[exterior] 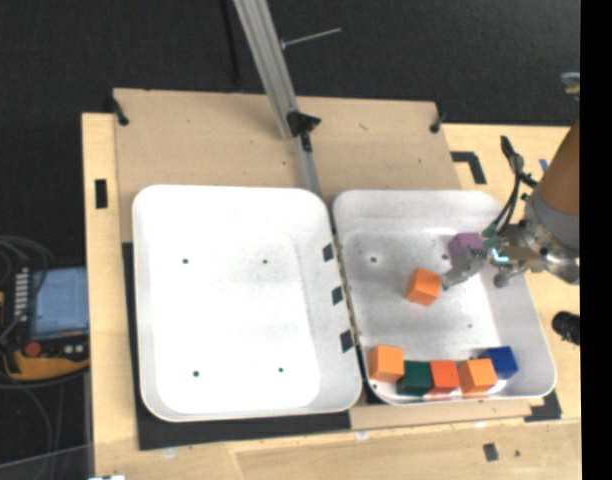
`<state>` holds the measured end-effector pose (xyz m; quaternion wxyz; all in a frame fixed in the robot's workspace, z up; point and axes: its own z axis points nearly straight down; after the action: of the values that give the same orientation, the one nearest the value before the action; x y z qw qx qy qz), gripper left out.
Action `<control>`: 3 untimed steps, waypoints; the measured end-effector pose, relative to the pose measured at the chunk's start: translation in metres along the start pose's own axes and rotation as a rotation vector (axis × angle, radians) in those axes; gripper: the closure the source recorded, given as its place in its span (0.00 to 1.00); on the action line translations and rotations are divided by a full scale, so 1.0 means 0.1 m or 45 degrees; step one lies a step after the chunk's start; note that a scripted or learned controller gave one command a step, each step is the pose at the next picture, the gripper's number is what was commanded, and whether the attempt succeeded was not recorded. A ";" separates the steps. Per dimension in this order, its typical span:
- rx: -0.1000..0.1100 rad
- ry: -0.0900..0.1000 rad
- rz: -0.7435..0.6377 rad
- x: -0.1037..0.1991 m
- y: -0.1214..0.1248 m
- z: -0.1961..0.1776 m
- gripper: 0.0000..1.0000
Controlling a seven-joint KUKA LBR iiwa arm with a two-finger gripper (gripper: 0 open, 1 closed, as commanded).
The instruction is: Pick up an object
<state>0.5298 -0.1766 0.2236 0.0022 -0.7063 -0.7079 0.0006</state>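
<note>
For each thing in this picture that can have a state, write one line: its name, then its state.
gripper: low over the right bin, at the purple block; grasp cannot be told
purple block: in the right bin, beside the gripper
lone orange block: tilted, apart from the row
row of blocks: along the near wall of the right bin
right bin: holds all the blocks
left bin: bare white floor

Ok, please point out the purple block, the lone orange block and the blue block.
purple block (467, 241), camera view, on its top face.
lone orange block (423, 287), camera view, on its top face, mid right bin.
blue block (501, 360), camera view, on its top face, at the row's right end.
</note>
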 end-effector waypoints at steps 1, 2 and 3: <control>-0.007 -0.002 0.001 0.00 0.01 -0.03 0.00; 0.001 -0.004 0.006 -0.04 0.02 0.60 0.00; -0.001 -0.004 0.010 0.04 0.00 1.08 0.00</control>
<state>0.5292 -0.1723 0.1159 0.0007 -0.7091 -0.7051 0.0015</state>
